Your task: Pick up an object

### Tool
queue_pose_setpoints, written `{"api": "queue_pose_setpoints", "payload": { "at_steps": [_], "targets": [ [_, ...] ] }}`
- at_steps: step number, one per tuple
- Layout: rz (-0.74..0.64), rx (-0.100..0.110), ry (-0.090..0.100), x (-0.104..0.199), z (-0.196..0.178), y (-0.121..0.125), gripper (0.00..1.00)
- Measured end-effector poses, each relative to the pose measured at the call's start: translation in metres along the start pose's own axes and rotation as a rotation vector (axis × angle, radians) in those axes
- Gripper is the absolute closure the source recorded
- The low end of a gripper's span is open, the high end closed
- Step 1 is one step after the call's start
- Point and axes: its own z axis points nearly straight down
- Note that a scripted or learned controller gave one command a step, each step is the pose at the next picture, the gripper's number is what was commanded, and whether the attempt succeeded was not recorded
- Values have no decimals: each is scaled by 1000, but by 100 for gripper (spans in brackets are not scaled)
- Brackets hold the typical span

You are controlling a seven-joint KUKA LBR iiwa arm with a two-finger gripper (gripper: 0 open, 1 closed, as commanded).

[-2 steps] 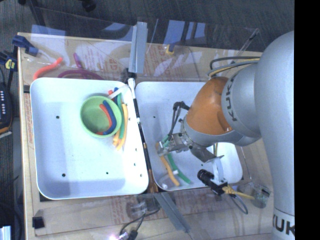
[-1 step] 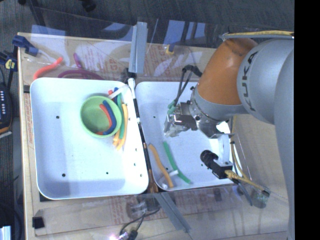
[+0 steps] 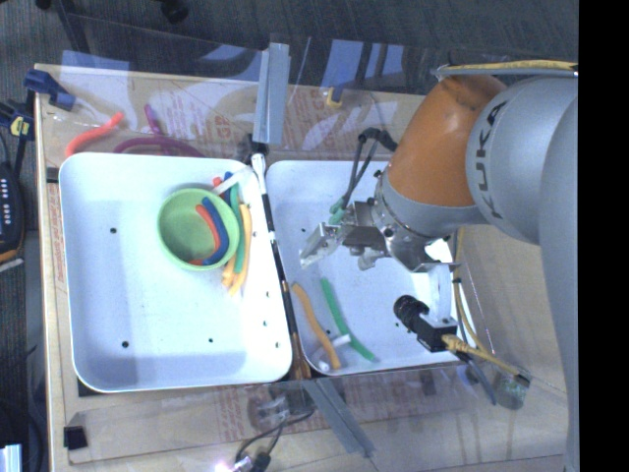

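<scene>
Camera view from above: the grey arm (image 3: pixel 521 136) comes in from the right and takes up most of that side. Its orange band (image 3: pixel 440 146) sits over the right edge of the right bin (image 3: pixel 305 180). From the band the wrist slants down and left, so the metal gripper (image 3: pixel 316 244) hangs over the left half of that bin, near the wall shared with the left bin (image 3: pixel 118 332). From this angle I cannot tell whether the gripper is spread or closed.

The left bin holds a green bowl (image 3: pixel 187 229) in its upper right part, with curved red, blue and orange pieces lying inside it. A yellow-orange stick (image 3: pixel 245 249) leans against the bowl's right side.

On the right bin's floor, nearer the front edge than the gripper and apart from it, lie the things within reach: a green stick (image 3: pixel 332 308), a second green stick (image 3: pixel 360 348) just beside its lower end, and an orange stick (image 3: pixel 313 324) to their left, close to the shared wall.

Behind the left bin, on the bench, rest a purple loop (image 3: pixel 157 147) and a red-orange stick (image 3: pixel 93 134).
</scene>
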Motion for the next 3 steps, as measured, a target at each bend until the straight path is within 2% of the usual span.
{"api": "queue_pose_setpoints", "payload": {
  "at_steps": [1,2,3],
  "targets": [
    [-24,5,-2,-29,84,8,0],
    [-86,-2,2,-73,159,9,0],
    [-96,-6,5,-70,146,12,100]
  ]
}}
